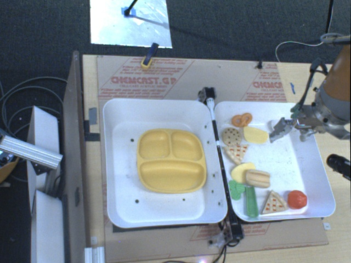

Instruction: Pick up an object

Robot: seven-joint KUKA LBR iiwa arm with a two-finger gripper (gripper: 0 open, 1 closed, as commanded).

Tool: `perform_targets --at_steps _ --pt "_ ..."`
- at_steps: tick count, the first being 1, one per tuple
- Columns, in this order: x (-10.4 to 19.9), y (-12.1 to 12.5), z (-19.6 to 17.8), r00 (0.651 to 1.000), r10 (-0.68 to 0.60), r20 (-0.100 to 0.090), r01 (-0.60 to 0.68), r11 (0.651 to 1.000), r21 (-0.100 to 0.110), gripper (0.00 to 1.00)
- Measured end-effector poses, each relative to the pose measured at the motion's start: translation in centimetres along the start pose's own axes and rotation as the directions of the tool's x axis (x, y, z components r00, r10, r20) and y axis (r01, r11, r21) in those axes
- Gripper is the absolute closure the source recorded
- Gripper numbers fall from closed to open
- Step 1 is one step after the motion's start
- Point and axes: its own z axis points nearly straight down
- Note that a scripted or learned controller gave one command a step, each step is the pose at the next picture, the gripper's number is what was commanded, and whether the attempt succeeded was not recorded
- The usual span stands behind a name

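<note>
Overhead, the grey arm reaches in over the right-hand bin (321, 171), its fingers (281, 129) hanging spread and released above the bin's upper half with nothing between them. Just beside the fingertips, toward the bin divider, lies a pale yellow slice (255, 135); a little beyond it sits an orange pretzel-shaped piece (241, 119), and below that a round speckled cookie (231, 135) and a waffle wedge (236, 152). Farther below the fingers, well apart from them, are a tan bread roll (258, 177) resting against a yellow-green piece (241, 171), a green stick (250, 202), a triangular pizza-like slice (273, 203) and a red tomato (297, 199). The left-hand bin (118, 147), well away from the fingers, holds a yellow divided tray (171, 160).

By the look of it, the step in hand is the approach: no object has been grasped yet, and all the toy foods rest on the bin floor. The pale yellow slice appears the likeliest target, being nearest. The next move would call for shifting the fingers slightly toward the divider until they straddle that slice, lowering to the bin floor, then closing. Because the slice lies flat and thin, the fingers may slide over it rather than catch it.
</note>
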Motion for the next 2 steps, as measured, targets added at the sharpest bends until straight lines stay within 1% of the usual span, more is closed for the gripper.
perform_targets --at_steps 1,2 --pt "3.1 3.9 6.9 1.0 -0.005 -0.002 0.005 1.0 0.003 0.0" --pt "2.8 9.3 17.5 1.0 -0.003 -0.001 0.003 1.0 -0.005 0.0"
